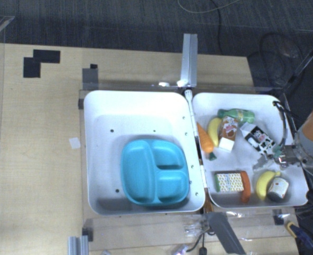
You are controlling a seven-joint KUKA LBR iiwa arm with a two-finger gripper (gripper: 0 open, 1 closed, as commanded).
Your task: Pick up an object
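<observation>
Tan bench (34, 158) carries two white bins side by side. My left bin (101, 121) holds a blue divided tray (155, 170). Right bin (300, 193): carrot (205, 141), banana (214, 130), green bottle (236, 114), patterned box (230, 181), second banana (264, 183). Gripper (276, 158) sits low at the bin's right side, just above that second banana; whether it is apart or together I cannot tell.
</observation>
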